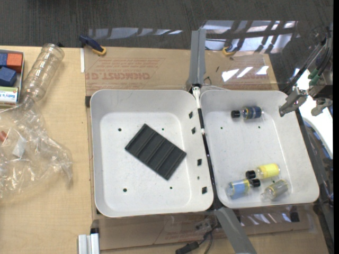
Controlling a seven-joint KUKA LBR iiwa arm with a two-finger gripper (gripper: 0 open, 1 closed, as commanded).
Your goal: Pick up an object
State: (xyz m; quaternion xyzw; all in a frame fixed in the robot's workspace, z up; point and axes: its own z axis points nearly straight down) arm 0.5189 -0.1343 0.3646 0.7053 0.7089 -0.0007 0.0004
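At right edge of surface, end effector (pixel 303 100) hangs over rim of right bin (pixel 296 147); whether open or closed, cannot tell. Nothing seen in its grip. Right bin: blue vial (pixel 247 112) near far wall; yellow vial (pixel 263 172), second blue vial (pixel 240 187) and clear vial (pixel 275 190) clustered at near corner. Left bin (pixel 106 142): dark ribbed slab (pixel 155 151). Judged: pick not yet begun; approach, grasp, lift all remain.

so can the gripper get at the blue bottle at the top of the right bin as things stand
Probably yes. The gripper sits at the right bin's upper right edge, and the blue bottle lies alone on the bin floor to its left, apart from the cluster of small bottles lower down. Nothing lies between them.
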